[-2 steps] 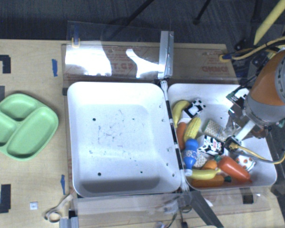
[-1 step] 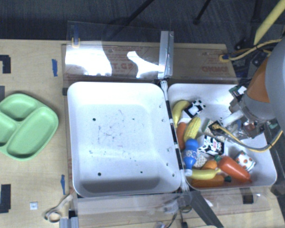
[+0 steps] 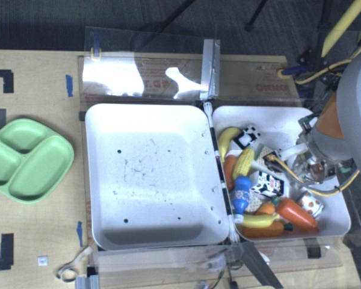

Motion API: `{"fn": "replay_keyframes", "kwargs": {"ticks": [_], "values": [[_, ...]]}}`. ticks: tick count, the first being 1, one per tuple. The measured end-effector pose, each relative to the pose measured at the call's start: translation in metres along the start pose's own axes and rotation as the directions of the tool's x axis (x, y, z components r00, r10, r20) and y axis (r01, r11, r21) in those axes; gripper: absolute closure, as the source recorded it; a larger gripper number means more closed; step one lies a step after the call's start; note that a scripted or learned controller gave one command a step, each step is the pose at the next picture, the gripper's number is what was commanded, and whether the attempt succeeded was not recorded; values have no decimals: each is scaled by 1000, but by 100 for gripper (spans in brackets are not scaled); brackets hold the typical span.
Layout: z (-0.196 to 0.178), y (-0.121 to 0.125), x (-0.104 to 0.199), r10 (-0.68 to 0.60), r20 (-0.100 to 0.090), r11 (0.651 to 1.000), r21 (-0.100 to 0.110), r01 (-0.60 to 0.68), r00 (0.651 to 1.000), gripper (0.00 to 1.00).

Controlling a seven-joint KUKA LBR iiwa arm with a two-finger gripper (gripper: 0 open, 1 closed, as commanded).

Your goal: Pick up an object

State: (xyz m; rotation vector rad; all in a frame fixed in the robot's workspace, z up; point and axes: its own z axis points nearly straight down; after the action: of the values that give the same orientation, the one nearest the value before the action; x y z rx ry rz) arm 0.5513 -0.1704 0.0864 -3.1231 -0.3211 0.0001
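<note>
- Camera view: wooden surface (image 3: 36, 77) carries two white bins side by side; left bin (image 3: 150, 173) has a bare, scuffed floor.
- Arm (image 3: 349, 113) enters from the right, orange band above the wrist, and hangs low over the right bin (image 3: 271, 116).
- Green divided plate (image 3: 27, 159) sits on the surface, well apart from both bins.
- Toy pile in the right bin: yellow banana (image 3: 228, 138) at the top, corn cob (image 3: 244, 161), blue bottle (image 3: 241, 192), black-and-white cow (image 3: 268, 185), orange carrot (image 3: 298, 214).
- Hand (image 3: 307, 161) is just beside the cow, among cables; open or closed, cannot tell.
- Progress, as I judge it: nothing visibly lifted; every toy rests in the bin. Approach looks done; grasp and lift remain.
</note>
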Motion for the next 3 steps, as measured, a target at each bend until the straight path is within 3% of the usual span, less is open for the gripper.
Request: {"fn": "replay_keyframes", "kwargs": {"ticks": [1,2,3], "values": [[-60,32,24,-285,1,959,-1,285,959,100],[-3,50,20,-5,-2,1000,8,5,1000,100],[-17,47,-12,0,1,1000,5,0,1000,100]]}}
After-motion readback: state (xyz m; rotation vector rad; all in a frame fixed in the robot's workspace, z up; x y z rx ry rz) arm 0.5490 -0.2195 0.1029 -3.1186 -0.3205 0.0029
